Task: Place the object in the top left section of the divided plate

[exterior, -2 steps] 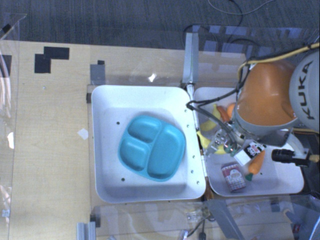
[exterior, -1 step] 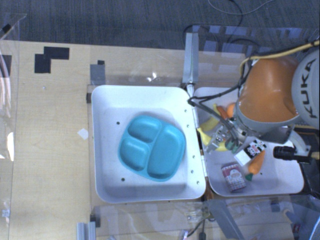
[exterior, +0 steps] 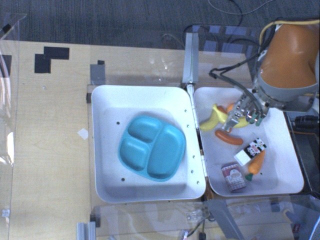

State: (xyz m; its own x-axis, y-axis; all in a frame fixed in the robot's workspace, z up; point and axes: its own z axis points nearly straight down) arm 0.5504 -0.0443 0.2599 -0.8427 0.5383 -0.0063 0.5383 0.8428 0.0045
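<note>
Hand (exterior: 233, 125) low in right bin (exterior: 295, 184), over banana (exterior: 212, 120), just above sausage (exterior: 229, 137); cannot tell how far open, nothing seen held. Plate (exterior: 152, 147) well left of banana, in left bin (exterior: 102, 134). Target unclear: likely banana or sausage. Both probably light, smooth, rounded, apt to roll or slip; take across middle of long axis. Carrot (exterior: 256, 162), box (exterior: 233, 177) lie below-right of banana.

Under me lies a pale wooden bench (exterior: 45, 149) with black tape marks (exterior: 50, 58); beyond its far edge, dark grey carpet (exterior: 100, 11) and 1 loose cable (exterior: 240, 6)
</note>
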